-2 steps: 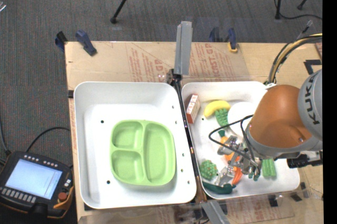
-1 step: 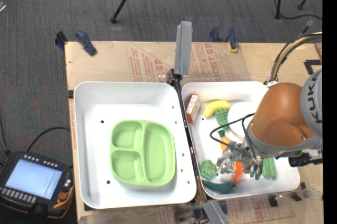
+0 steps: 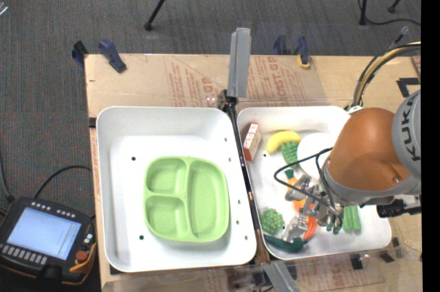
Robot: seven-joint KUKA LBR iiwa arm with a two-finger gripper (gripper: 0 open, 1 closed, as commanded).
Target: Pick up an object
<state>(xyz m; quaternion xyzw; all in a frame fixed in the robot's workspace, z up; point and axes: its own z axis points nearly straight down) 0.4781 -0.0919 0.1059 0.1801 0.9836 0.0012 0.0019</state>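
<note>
arm (image 3: pixel 371 153) over right bin (image 3: pixel 357 242) | jaws (image 3: pixel 313 215) low among toys, how far open: cannot tell | carrot (image 3: pixel 307 220) under them, front of bin, long axis running near-to-far, slightly tilted | banana (image 3: pixel 282 139) near the back | green tray (image 3: pixel 187 199) in left bin (image 3: pixel 117 139)

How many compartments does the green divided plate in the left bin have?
3. The green divided plate in the left bin has two smaller compartments stacked on its left side, one above the other, and one long compartment down its right side. None is hidden.
</note>
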